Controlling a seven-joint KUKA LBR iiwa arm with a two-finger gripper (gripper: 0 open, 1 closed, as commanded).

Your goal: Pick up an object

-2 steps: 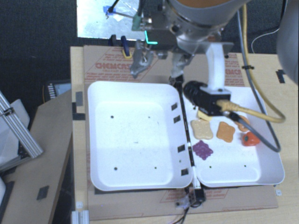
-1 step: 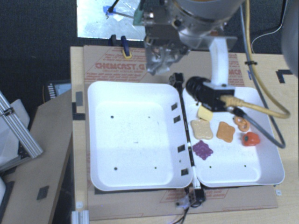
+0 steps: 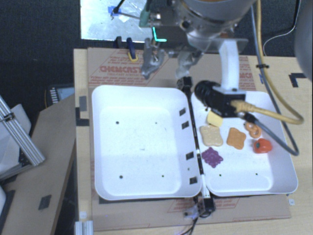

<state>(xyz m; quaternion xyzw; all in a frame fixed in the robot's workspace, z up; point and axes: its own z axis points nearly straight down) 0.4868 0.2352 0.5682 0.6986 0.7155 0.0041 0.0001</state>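
Red letters on the cardboard (image 3: 117, 65) read "CHEMCAST" (at the desk's far edge). The claw (image 3: 166, 65) hangs there; I cannot tell its state.

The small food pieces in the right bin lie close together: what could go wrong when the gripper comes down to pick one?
1. The beige piece, orange piece and yellow block lie close, so the fingers may push a neighbour or catch two.
2. The purple piece lies near the divider wall; a finger could hit it.
3. The yellow cable crosses this bin and might snag.
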